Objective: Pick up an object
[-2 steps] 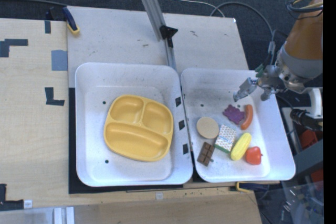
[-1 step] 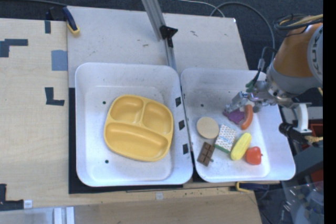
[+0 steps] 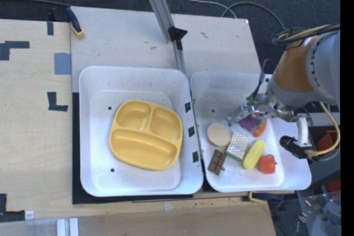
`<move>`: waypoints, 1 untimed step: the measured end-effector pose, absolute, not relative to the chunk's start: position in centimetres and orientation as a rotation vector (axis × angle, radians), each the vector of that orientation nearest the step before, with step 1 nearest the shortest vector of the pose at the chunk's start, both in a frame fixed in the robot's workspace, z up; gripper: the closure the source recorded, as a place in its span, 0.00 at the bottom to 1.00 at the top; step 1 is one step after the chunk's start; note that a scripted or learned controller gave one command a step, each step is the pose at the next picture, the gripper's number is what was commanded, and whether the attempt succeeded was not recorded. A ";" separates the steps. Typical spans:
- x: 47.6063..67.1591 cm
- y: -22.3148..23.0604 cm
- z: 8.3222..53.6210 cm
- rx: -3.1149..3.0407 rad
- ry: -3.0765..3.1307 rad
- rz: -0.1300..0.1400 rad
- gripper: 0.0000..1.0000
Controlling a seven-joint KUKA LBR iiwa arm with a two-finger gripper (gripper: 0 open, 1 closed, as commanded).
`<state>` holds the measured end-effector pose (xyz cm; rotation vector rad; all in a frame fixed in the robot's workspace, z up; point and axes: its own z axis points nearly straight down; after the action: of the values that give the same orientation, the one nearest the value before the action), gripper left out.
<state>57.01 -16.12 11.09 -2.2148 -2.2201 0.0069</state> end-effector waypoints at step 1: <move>57.1 -16.1 12.4 -2.216 -2.223 0.003 1.00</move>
<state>57.13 -16.12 12.42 -2.2164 -2.2230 0.0026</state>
